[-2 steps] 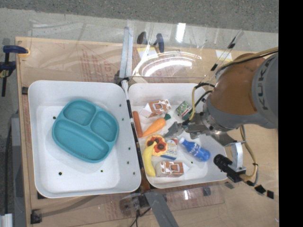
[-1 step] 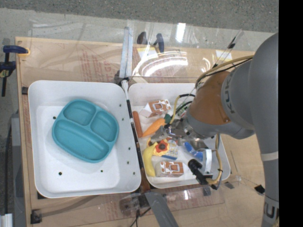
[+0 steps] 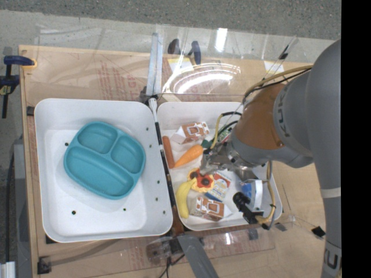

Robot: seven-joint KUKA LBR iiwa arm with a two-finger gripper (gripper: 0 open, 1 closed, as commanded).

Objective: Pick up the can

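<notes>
Gripper (image 3: 210,165) sits low among the right bin's (image 3: 174,112) clutter; I cannot tell its grip state, with a carrot (image 3: 188,156) just left of it.

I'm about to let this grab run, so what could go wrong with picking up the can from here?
1. The tool is low in the right bin among crowded toys; the carrot, banana and small cartons lie close together, so it may pinch the wrong item.
2. I can't make out a can; the arm covers much of that bin, so the grab may miss.
</notes>
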